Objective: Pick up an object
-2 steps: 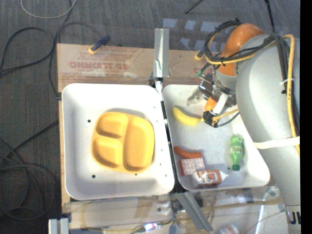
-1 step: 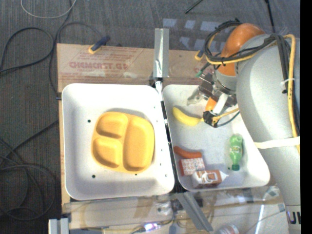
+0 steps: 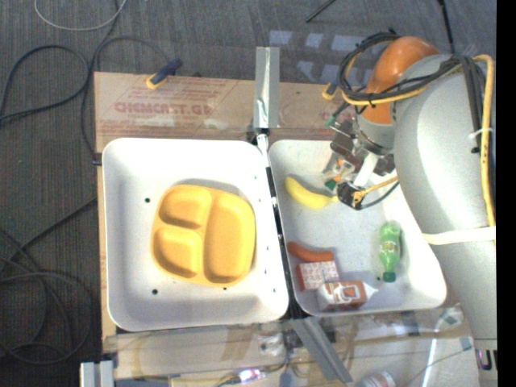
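My gripper hangs low over the back of the right bin, just beside the right end of a yellow banana. I cannot tell whether it touches the banana. A green bottle lies toward the bin's right side. At the front lie a red-orange sausage-shaped toy, a red and white patterned packet and a small white and orange carton.
The left bin holds a yellow compartment tray. A ridge separates the two bins. The arm's grey body covers the right bin's right rim. Cardboard lies behind the left bin.
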`<act>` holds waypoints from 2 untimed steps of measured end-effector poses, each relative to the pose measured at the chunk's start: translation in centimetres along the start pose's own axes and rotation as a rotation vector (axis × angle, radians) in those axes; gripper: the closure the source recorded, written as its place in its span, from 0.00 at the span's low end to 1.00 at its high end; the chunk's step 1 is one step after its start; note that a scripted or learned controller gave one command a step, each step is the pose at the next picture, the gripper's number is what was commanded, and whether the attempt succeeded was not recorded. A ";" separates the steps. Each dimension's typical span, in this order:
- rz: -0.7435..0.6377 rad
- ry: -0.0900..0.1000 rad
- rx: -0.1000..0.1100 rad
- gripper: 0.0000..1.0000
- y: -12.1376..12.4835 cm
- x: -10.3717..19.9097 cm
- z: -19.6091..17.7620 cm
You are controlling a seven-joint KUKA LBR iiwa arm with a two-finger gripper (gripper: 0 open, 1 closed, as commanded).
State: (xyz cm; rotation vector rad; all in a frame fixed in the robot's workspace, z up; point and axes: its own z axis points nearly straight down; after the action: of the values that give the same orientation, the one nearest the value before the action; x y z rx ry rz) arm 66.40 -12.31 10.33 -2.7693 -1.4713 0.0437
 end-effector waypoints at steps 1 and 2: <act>-0.063 0.017 -0.017 1.00 -2.6 4.0 -13.6; -0.062 0.017 -0.017 0.00 -2.6 3.9 -13.5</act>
State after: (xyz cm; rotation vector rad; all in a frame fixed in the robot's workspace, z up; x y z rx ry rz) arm 66.81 -7.46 23.81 -2.7278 -1.5602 0.0074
